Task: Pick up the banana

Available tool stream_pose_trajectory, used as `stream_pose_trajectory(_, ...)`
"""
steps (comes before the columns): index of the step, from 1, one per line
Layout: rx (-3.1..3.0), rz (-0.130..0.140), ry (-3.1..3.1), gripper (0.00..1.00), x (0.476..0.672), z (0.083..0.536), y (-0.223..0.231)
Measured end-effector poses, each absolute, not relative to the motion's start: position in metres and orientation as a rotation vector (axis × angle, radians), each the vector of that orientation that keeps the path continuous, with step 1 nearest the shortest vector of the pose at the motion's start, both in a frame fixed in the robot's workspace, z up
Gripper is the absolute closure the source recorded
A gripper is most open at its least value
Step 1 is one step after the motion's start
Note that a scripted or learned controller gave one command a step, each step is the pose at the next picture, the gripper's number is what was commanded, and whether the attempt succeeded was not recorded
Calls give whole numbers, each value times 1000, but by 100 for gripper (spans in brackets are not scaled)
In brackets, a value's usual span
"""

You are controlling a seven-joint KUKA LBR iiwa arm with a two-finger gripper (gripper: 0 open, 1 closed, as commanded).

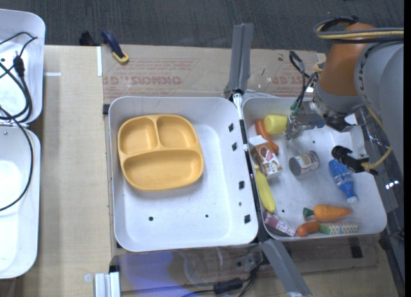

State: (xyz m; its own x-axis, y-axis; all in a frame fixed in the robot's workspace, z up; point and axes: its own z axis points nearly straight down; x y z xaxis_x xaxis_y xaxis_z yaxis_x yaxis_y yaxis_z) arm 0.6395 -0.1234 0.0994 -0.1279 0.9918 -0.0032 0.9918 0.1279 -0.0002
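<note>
The banana [264, 190] is yellow and lies lengthwise along the left wall of the right bin [367, 194], just below a brown carton [266, 158]. My gripper [294, 127] hangs over the upper part of the right bin, next to a yellow fruit [275, 122]. It is well above and to the right of the banana, not touching it. The grey arm with its orange band [340, 65] reaches in from the upper right.
The right bin also holds a tin can [304, 163], a blue bottle [343, 181], a carrot [331, 212], a pink packet [280, 226] and other small items. A yellow divided plate [160, 151] sits in the left bin [186, 225].
</note>
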Motion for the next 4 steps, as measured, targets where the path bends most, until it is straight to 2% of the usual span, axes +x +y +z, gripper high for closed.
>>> stream_pose_trajectory(1,2073,-4,2358,0,639,99,-123)
stream_pose_trajectory(2,2058,-28,2397,0,653,89,-117)
stream_pose_trajectory(3,2055,-32,2398,100,653,96,-117)
stream_pose_trajectory(4,1942,-1,2467,100,660,207,-119)
